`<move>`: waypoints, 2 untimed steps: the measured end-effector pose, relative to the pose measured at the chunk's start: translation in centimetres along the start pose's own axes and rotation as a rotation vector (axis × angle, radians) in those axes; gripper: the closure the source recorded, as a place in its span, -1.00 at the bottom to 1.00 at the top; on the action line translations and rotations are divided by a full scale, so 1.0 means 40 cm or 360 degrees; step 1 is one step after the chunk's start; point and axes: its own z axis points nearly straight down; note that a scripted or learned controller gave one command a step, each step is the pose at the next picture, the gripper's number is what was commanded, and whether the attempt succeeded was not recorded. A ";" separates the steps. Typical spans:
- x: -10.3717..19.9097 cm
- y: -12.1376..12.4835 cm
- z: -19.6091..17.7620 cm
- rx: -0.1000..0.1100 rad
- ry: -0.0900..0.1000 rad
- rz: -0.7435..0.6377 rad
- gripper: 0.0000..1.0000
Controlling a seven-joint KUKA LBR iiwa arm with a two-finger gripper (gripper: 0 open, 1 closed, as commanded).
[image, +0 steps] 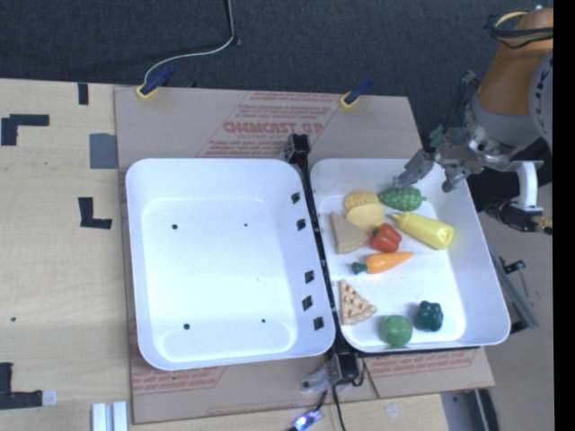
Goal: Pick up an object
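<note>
- The arm (517,70), grey with an orange band, is reaching in from the right, over the far right corner of the right bin (481,268).
- The gripper (429,171) is hanging over that bin's far edge with its two fingers spread apart; one finger (415,167) is slanting down toward the green bumpy vegetable (402,198), the other (449,180) is standing off to the right. Nothing is sitting between them.
- The green bumpy vegetable is lying near the far edge of the right bin, just under the lower fingertip; whether they are touching, I cannot tell.
- A yellow squash (424,230) is lying just beside it, toward the right wall.
- A yellow lemon-like piece (363,210), a tan wedge (346,233), a red pepper (385,238) and a carrot (386,262) are crowding the middle of the bin.
- A pizza slice (354,303), a green ball (394,329) and a dark green pepper (429,315) are resting near the near edge.
- The left bin (144,241) is sitting alongside, touching the right bin at the centre divide.
</note>
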 end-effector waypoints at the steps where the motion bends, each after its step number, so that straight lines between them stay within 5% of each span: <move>1: 0.134 -0.056 0.284 -0.0013 -0.0002 -0.0001 -1.00; 2: 0.142 -0.053 0.259 -0.0014 0.0008 -0.0003 1.00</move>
